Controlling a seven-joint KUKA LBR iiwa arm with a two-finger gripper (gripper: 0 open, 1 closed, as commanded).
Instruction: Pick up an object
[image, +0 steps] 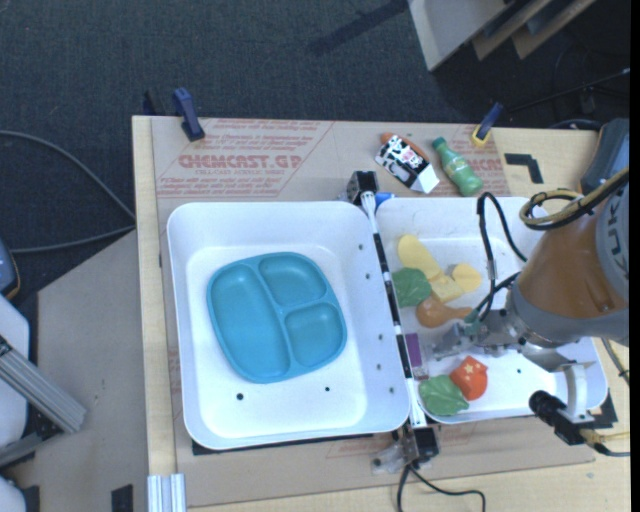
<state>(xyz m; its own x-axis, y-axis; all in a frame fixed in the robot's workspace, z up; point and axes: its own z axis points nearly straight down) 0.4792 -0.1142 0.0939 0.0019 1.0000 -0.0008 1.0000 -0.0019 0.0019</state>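
Low in the right bin (590, 395), at the right of the frame, the end effector (478, 335) is seen among the toy foods, below the grey arm (565, 290) and its orange band. How far it is opened cannot be told, since the metal parts are blurred and partly hidden by the wrist; nothing can be made out as held between them.

Several objects are gathered in the left part of the right bin. A yellow banana-like piece (418, 254) is placed uppermost, with a second yellow piece (458, 280) to its right. A green leafy piece (410, 287) is found just below the banana, and an orange-brown piece (433, 313) lies just beneath that, close to the end effector. Lower down, a red tomato-like piece (470, 378) is set beside another green piece (441, 396) near the bin's lower left corner.

The left bin (200, 240) is occupied by a blue divided plate (277, 315), set at a slant near its middle.

On the bench (250, 160), above the right bin, a black-and-white toy (405, 163) and a green bottle (458, 167) are laid side by side. Blue clamps (186, 112) are fixed at the bench's upper edge.
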